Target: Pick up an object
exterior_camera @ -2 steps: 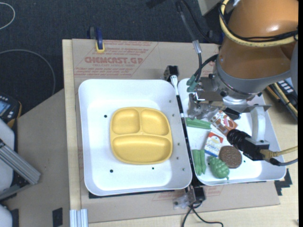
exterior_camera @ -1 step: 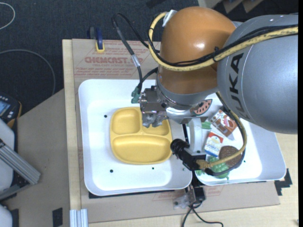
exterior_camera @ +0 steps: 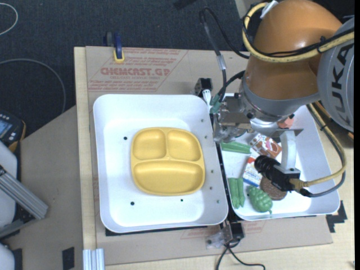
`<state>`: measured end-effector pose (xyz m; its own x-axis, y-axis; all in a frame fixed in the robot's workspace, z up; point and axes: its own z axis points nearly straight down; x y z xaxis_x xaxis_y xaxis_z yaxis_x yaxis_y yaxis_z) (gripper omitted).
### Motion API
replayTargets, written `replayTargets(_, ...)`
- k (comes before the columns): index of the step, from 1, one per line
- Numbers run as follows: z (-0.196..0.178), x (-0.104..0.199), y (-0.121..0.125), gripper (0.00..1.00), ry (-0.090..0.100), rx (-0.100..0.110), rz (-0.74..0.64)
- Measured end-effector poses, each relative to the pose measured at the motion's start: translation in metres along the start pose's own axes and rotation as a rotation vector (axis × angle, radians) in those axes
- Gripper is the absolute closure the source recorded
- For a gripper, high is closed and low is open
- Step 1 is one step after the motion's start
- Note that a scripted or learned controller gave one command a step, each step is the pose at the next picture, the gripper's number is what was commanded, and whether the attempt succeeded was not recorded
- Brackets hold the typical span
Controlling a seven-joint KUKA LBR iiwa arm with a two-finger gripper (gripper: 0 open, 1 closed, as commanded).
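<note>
Two white bins (exterior_camera: 107, 151) sit on a cardboard-topped bench; a yellow tray (exterior_camera: 167, 161) lies in the left one. Over the right bin's toys hangs the gripper (exterior_camera: 236, 125).

Grey arm (exterior_camera: 337, 72), orange band (exterior_camera: 287, 44), yellow cable (exterior_camera: 292, 52)

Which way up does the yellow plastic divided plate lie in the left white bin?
Right way up. The yellow plastic divided plate lies flat on the left white bin's floor, its three hollow compartments facing upward, nothing visible in them.

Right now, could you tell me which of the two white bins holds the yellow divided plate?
The left bin holds the yellow plate, alone in it. The right bin holds small items, some green, beneath the arm.
</note>
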<state>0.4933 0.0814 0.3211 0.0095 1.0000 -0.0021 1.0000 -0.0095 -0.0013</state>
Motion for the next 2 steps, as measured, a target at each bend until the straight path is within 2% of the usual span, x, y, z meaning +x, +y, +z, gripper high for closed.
replayTargets(1,-0.061,0.016,-0.014,1.0,0.004,-0.009,-0.012)
replayTargets(2,0.01,-0.024,-0.015,1.0,0.0,0.008,-0.004)
